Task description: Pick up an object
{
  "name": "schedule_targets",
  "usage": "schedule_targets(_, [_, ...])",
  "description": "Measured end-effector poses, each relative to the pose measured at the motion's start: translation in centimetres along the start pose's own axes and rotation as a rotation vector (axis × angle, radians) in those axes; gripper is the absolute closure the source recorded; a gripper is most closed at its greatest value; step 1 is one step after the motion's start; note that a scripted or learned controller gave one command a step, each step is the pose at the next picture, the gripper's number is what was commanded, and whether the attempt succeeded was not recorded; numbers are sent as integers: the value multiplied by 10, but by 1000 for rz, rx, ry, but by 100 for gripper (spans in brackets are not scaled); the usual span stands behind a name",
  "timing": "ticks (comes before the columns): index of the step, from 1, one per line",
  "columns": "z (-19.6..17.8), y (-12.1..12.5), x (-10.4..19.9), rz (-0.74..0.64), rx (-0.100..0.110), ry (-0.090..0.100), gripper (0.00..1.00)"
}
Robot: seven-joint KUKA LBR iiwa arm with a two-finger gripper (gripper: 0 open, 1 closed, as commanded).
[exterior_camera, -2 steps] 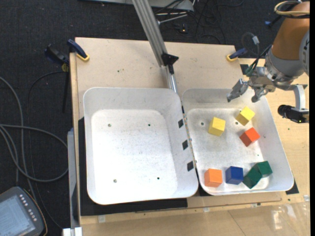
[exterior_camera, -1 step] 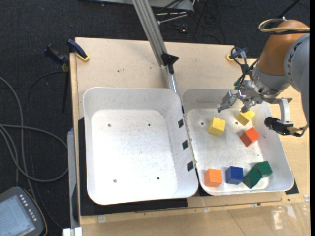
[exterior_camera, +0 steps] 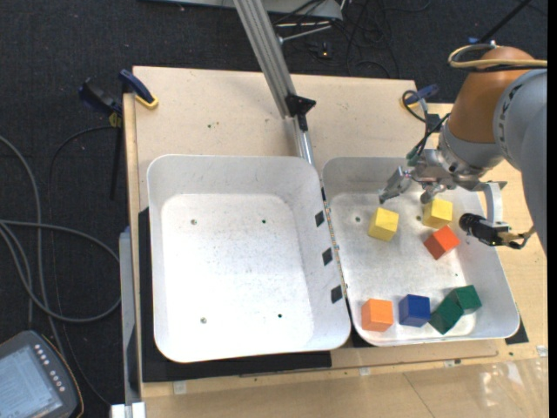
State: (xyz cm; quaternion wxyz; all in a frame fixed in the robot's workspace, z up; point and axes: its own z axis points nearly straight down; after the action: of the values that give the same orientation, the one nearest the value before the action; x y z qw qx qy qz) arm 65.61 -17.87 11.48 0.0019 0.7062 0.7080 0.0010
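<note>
The right bin [exterior_camera: 352, 259] holds several small blocks. Two yellow cubes lie near its far end, one [exterior_camera: 383, 224] to the left and one [exterior_camera: 439, 212] to the right. A red cube [exterior_camera: 441, 241] sits just in front of the right yellow one. Along the near wall sit an orange cube [exterior_camera: 377, 313], a blue cube [exterior_camera: 415, 310] and a green block [exterior_camera: 457, 307]. My gripper [exterior_camera: 411, 190] hangs over the bin's far end, above and between the two yellow cubes. Its fingers are spread open with nothing between them.
The left bin [exterior_camera: 235, 251] lies beside the right one, sharing a middle rim with black clips [exterior_camera: 329, 255]. A slanted metal pole [exterior_camera: 274, 68] crosses the bench behind the bins. Clamps sit at the bench's far corners [exterior_camera: 135, 85].
</note>
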Motion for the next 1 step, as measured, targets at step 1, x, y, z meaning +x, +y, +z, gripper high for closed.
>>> schedule_targets(1, [-9, 0, 0, -1, -1, -1, 100])
